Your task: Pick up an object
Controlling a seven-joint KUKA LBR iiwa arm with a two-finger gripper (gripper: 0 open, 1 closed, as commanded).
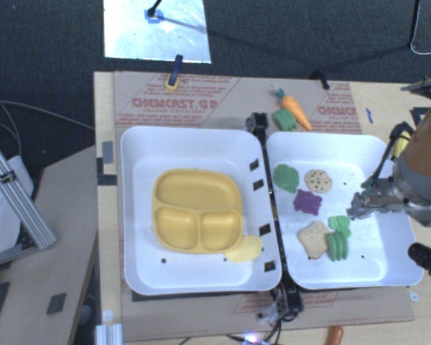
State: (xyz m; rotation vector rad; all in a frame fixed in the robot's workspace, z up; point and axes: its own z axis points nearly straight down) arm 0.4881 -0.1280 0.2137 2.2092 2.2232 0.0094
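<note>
Right bin (388,264): green pods (337,245) lengthwise top-to-bottom.

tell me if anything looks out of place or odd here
A toy carrot lies outside both bins, on the cardboard behind the right bin, while the other toy foods sit inside it. In the left bin, a yellow piece lies loose against the yellow divided tray, by its near right corner. Nothing looks spilled or broken.

One camera hangs fixed above the table (223,88), looking down at a slant from fairly far back. It takes in both white bins, the left bin (133,192) and right bin (373,264), with dark floor beyond.
</note>
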